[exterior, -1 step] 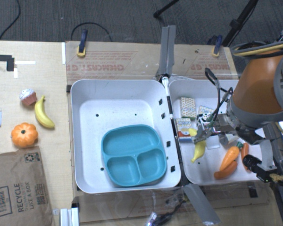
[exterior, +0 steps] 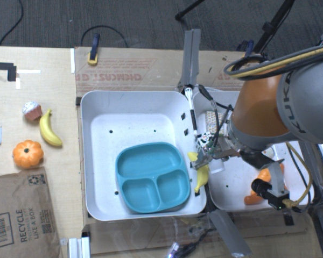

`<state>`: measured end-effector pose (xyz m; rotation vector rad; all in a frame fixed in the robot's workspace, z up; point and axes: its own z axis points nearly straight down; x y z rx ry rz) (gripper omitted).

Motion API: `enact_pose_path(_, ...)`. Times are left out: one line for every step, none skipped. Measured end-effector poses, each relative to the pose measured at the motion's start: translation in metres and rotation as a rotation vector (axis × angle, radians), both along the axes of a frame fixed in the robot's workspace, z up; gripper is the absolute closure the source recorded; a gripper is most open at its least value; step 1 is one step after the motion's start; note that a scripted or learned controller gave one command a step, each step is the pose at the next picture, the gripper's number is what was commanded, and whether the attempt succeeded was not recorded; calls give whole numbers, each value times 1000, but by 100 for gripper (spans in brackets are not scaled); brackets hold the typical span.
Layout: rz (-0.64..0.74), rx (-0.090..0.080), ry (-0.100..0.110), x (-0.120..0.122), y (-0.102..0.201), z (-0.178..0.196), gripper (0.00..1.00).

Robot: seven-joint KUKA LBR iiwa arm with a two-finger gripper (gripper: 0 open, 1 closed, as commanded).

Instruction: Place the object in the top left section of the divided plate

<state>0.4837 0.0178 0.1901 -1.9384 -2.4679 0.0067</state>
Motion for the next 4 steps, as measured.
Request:
enact_pose_path(137, 1, -1, -6, 13, 0, 100)
enact_pose_path(562, 3, -3, -6, -7, 1, 100)
enact_pose_path(544, 2, -3, -6, 16, 1, 100)
enact_pose_path(543, 2, -3, -6, 15, 1, 0)
